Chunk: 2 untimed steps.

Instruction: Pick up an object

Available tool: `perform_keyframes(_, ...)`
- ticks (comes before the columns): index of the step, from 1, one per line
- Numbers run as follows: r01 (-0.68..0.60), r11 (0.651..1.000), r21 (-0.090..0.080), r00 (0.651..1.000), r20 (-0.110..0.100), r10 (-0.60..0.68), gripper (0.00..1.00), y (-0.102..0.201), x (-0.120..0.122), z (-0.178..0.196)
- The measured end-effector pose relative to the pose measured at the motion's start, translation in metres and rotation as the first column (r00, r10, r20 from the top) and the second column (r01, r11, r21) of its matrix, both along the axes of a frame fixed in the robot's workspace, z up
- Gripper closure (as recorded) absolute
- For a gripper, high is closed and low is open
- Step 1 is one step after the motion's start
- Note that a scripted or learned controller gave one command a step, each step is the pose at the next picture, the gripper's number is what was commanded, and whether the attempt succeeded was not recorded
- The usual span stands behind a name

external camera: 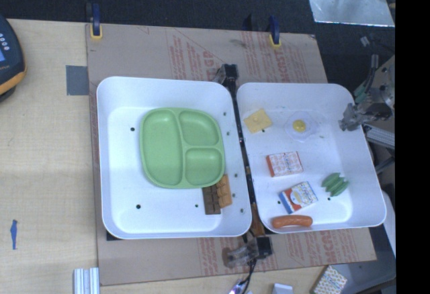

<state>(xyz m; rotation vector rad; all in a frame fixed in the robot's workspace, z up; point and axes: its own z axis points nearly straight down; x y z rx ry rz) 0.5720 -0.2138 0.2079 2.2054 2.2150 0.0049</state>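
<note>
**Claw at the right bin's rim, nothing in its grasp**

Look first at the right shallow white bin (363,172), where most of the loose objects lie. Near its centre sits a small red-and-white printed box (284,164). At 6 o'clock from that box lies a white carton with red and blue print (299,196), tilted. Further toward 6 o'clock, a reddish-orange toy sausage (291,221) rests against the bin's near rim. At 4 o'clock from the central box you see a green toy pea pod (334,183). At 11 o'clock a flat yellow square block (257,121) lies close to the bin's left wall, and at 1 o'clock there is a small round yellow piece (299,126).

The grey two-finger gripper (355,116) sits at 2 o'clock in this bin, over its right rim, well apart from every object. You cannot tell whether the claw is spread or pressed together, and no object shows within it.

At 9 o'clock, the left shallow white bin (114,205) holds a light green divided plastic plate (181,148) near its middle. A brown ridged block (217,195) lies at the plate's 5 o'clock, touching its edge.

Both bins rest on a brown cardboard sheet (168,51) atop the pale wooden bench (40,152).
</note>
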Motion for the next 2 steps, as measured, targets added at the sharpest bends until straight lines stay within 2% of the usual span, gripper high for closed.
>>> perform_keyframes(1, -0.006, 1.0, 0.009, 1.0, -0.013, 0.006, 1.0, 0.0528, 0.0547, -0.0291)
perform_keyframes(2, -0.001, 1.0, 0.008, 1.0, -0.016, 0.001, 0.0, 0.0493, 0.052, -0.028)
